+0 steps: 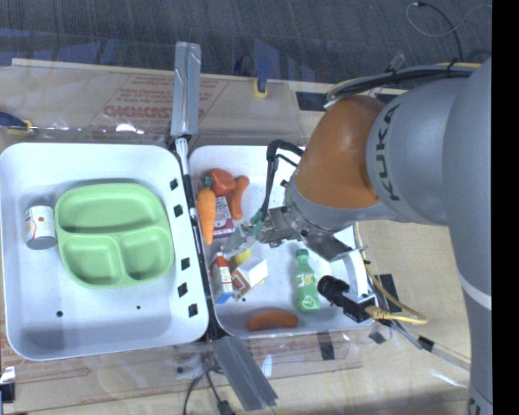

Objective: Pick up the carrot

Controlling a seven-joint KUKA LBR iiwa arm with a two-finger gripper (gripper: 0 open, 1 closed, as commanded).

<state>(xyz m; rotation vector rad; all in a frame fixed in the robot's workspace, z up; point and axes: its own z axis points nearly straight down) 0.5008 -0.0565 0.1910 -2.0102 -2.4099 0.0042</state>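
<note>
The carrot (207,214) lies in the right bin (346,322), tight against that bin's left wall, about midway along it. Its long axis runs far to near, with the thicker end toward the far side and the taper pointing near. Just to its right and a little farther away sit two reddish-orange toy foods (229,188), touching or nearly touching its thick end. Nearer than its tip is a loose cluster of small packets and a white carton (242,271). A green bottle (305,285) stands well to the right, and a brown sausage-like piece (272,320) rests by the near wall.

The gripper (258,228) hangs to the right of the carrot, near it but apart, roughly level with the carrot's lower half. Whether the jaws are apart or together I cannot tell, as the wrist hides them and clutter sits beneath. Nothing is visibly caught there.

So the carrot lies left of the jaws, and the coming move is probably a short shift leftward toward the wall, closing across the carrot's width. The wall beside it leaves little room on that side.

The left bin (17,318) holds a green divided tray (112,232) and a small can (40,226).
</note>
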